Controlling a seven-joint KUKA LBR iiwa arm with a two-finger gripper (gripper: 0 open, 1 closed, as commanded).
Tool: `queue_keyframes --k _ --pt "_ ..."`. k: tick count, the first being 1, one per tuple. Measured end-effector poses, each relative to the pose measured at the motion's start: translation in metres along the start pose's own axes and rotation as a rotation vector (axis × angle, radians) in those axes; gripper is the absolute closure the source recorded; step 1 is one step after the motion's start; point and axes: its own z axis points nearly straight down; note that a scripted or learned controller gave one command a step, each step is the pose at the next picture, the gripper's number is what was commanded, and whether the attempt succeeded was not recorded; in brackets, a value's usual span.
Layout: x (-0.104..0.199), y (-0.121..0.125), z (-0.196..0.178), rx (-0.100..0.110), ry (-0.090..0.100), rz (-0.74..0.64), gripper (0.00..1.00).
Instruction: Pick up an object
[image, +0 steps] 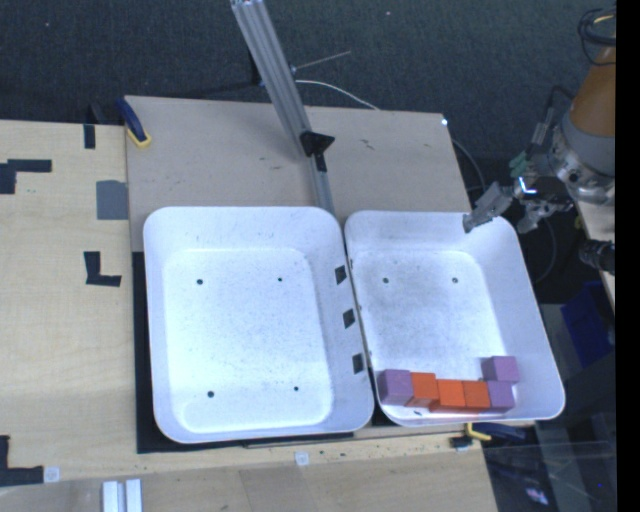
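— Where do we find the blocks (452, 388)?
— Purple and orange, along the near wall of the right bin (520, 260).
— And the claw (487, 209)?
— Over that bin's far right corner; we cannot tell its state.

Purple and orange blocks (452, 388) line the right bin's (535, 330) near wall.

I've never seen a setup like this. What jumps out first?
Two white bins sit side by side: the left bin and the right bin. A row of purple and orange blocks huddles along the right bin's near edge. The grey arm's gripper hangs over that bin's far right corner.
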Motion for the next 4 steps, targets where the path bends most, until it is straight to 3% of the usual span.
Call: queue_keyframes --k 1,2,3,4 --pt "-0.018 0.014 0.014 0.001 -0.002 0.002 0.00" --pt "-0.018 0.023 0.014 0.001 -0.002 0.000 0.00" --pt "0.001 0.023 0.059 0.006 0.001 0.000 0.00" --pt "-0.035 0.018 0.018 -0.002 -0.002 0.003 0.00"
